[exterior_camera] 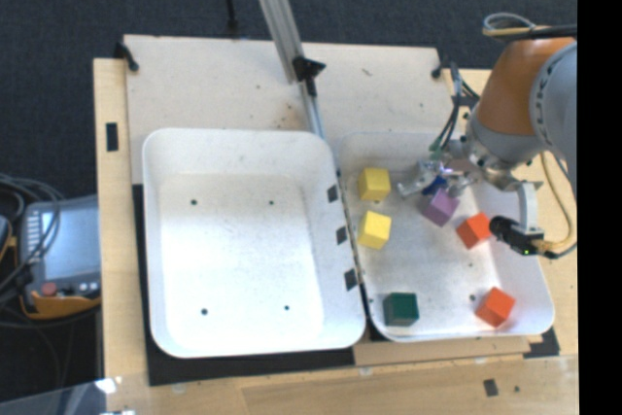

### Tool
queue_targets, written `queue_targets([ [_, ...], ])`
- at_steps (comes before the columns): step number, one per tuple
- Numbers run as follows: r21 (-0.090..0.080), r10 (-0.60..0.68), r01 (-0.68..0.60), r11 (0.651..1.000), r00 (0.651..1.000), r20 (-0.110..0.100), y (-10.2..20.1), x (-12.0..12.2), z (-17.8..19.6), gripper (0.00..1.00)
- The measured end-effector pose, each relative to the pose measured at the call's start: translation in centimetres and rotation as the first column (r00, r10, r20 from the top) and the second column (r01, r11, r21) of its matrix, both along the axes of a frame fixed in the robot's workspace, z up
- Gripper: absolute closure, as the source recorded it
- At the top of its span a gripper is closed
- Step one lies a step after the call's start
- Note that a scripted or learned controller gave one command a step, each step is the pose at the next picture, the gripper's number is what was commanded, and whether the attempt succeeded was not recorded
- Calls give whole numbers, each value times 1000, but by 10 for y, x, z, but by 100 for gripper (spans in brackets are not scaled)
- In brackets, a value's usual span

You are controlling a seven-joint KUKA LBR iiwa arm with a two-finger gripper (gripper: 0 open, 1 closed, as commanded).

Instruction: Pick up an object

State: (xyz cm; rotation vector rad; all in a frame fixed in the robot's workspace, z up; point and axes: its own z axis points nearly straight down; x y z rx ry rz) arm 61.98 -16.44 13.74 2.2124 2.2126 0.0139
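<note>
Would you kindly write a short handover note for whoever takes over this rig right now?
Gripper: low in the right white bin, right beside the small purple block; whether it grips the block cannot be told from the camera view.
Also in the right bin: two yellow cubes, two orange blocks, one dark green cube.
Left white bin: sits alongside.
Done: approach to the purple block.
Left: confirm a grasp, then lift.
</note>
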Motion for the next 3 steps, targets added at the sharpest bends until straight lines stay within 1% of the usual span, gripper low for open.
queue_targets([
  [1, -6, -3, 3, 1000, 1000, 7, -3, 3, -9, 0],
  [2, -8, -3, 4, 1000, 1000, 13, -4, 5, 2, 100],
  [3, 1, 3, -3, 1000, 1000, -7, -2, 12, 65, 100],
])
